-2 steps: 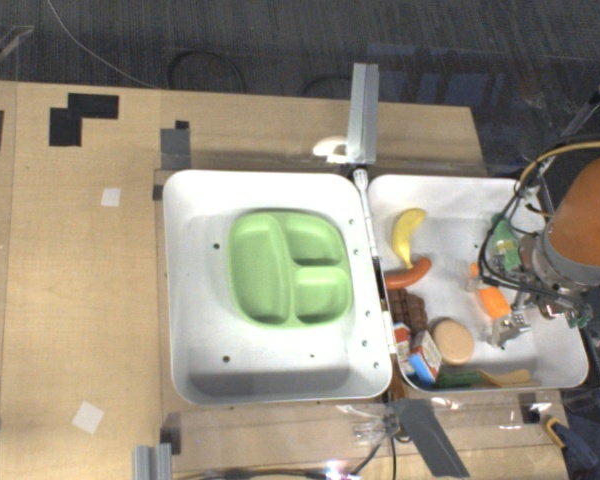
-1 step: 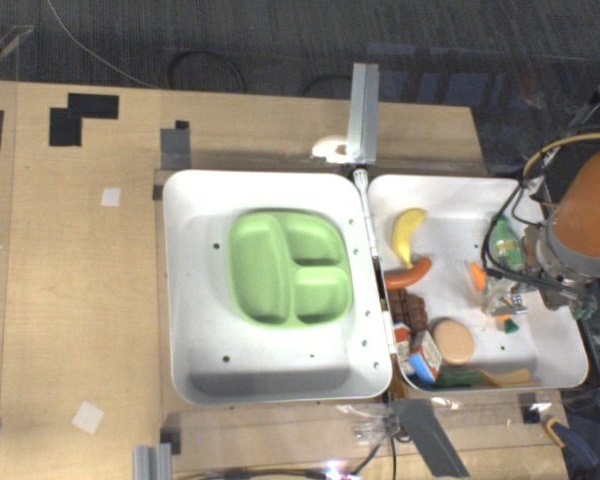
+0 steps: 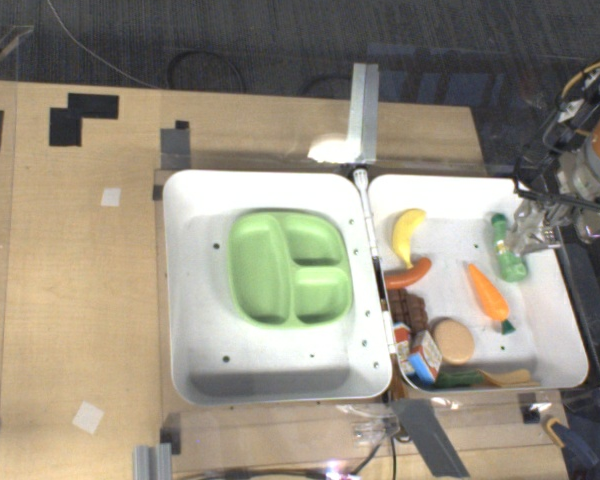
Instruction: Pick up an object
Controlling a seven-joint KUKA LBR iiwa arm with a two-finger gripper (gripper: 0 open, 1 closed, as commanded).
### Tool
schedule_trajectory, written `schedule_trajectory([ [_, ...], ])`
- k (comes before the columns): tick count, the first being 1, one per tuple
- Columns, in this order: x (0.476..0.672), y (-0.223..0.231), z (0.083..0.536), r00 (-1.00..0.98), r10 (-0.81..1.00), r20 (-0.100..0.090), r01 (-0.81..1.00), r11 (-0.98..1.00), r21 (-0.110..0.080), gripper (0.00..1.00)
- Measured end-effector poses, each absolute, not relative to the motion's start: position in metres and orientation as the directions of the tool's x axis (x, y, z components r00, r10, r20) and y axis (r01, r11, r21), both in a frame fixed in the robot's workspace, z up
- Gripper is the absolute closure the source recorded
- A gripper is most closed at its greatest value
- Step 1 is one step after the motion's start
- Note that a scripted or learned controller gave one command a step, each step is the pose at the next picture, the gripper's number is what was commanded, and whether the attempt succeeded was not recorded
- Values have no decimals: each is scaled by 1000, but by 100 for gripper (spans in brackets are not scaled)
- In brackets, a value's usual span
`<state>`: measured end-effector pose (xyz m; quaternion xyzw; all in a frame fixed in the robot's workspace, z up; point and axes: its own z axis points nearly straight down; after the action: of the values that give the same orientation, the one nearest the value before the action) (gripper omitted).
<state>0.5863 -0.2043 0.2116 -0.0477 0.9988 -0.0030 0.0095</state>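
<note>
**Gripper at the right bin's far right edge**

The metal gripper (image 3: 537,230) hangs over the right white bin's (image 3: 570,368) right edge; whether it grips anything, I cannot tell. Just beside it lies a green plastic bottle (image 3: 506,251). Nearby lie an orange carrot (image 3: 488,294) and yellow banana (image 3: 407,234). The left white bin (image 3: 185,298) holds a green divided plate (image 3: 285,266).
</note>
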Motion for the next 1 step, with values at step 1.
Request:
schedule_trajectory([
  [1,672,-203,242,-997,-77,-15,-77,997,-2,100],
])
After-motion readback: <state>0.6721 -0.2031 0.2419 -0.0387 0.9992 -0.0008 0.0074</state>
